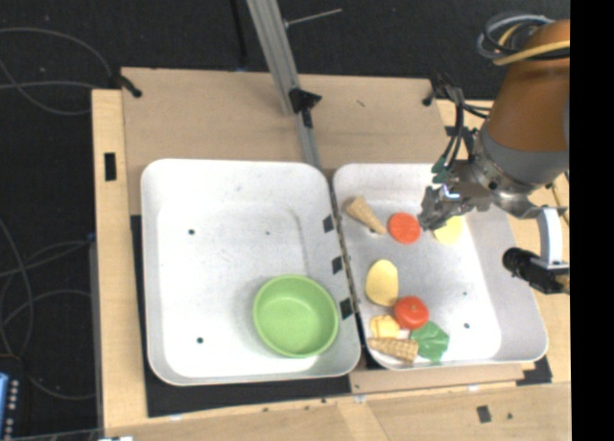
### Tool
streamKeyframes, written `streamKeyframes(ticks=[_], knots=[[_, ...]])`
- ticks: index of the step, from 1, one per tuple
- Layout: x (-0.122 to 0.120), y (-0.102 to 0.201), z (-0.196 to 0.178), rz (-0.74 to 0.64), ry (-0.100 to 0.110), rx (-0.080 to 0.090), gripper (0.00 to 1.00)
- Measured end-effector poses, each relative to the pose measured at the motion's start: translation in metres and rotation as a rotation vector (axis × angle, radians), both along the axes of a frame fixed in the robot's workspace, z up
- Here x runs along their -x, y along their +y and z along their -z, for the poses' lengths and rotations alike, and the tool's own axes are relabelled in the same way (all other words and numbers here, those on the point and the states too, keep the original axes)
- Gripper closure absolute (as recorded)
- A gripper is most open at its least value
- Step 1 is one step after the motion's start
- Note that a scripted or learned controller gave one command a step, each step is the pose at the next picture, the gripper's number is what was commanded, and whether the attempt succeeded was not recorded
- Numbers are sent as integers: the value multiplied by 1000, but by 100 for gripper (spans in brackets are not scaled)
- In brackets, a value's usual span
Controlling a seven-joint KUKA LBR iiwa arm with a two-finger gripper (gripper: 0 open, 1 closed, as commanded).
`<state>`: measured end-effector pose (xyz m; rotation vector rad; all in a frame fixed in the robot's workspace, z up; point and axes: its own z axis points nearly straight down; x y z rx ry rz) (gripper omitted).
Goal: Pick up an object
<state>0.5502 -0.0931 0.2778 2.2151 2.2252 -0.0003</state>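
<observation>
1. Table (221,123): carries two shallow white bins side by side, a left bin (173,209) and a right bin (499,324).
2. Left bin: holds one green bowl (295,315), upright, near its front right corner.
3. Right bin, rear half: a tan cone-shaped piece (364,214) lies beside an orange ball (404,228); a pale yellow item (449,230) lies just right of the ball, partly hidden under the arm's tool.
4. Right bin, front half: a yellow lemon-shaped piece (382,281), a red tomato-like piece (412,311), a green piece (433,341) and a tan waffle-textured piece (394,348) are clustered together near the front left corner.
5. Gripper (439,207): low over the rear of the right bin, between the orange ball and the pale yellow item. Whether the fingers are open or closed, I cannot tell; nothing is visibly held.
</observation>
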Motion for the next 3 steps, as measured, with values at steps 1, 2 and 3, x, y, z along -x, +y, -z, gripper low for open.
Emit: streamKeyframes(ticks=[1, 2, 3], knots=[[-3, 48, 0, -2, 0, -2, 100], [-1, 96, 19, -1, 1, -1, 100], [2, 137, 27, 0, 1, -1, 100]])
